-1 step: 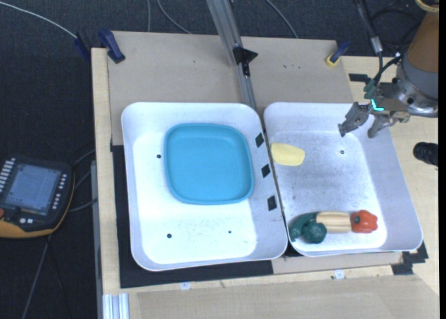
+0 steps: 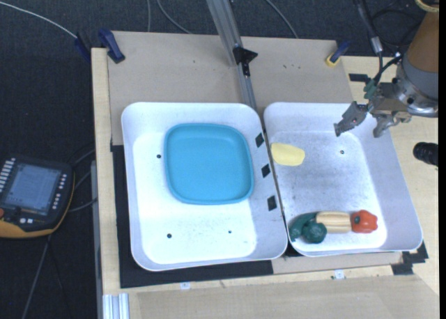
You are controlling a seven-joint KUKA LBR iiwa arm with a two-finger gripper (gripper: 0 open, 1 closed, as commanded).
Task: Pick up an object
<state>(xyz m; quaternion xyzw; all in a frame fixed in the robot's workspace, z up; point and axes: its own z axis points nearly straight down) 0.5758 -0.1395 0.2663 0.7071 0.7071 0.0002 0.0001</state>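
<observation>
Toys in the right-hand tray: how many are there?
4: a yellow piece at the left wall, and a green one, tan one and red one along the near edge.

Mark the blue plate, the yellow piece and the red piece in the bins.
blue plate (image 2: 209,163), camera view, middle of its flat face.
yellow piece (image 2: 288,154), camera view, centre of its top.
red piece (image 2: 364,221), camera view, its rounded body.

Two shallow white bins are counted on the bench: a left bin (image 2: 139,241) and a right bin (image 2: 390,171). One blue plate (image 2: 209,163) is seen in the left bin. Four small objects are counted in the right: one yellow piece (image 2: 287,154), one green piece (image 2: 308,229), one tan piece (image 2: 333,221) and one red piece (image 2: 364,221).
</observation>
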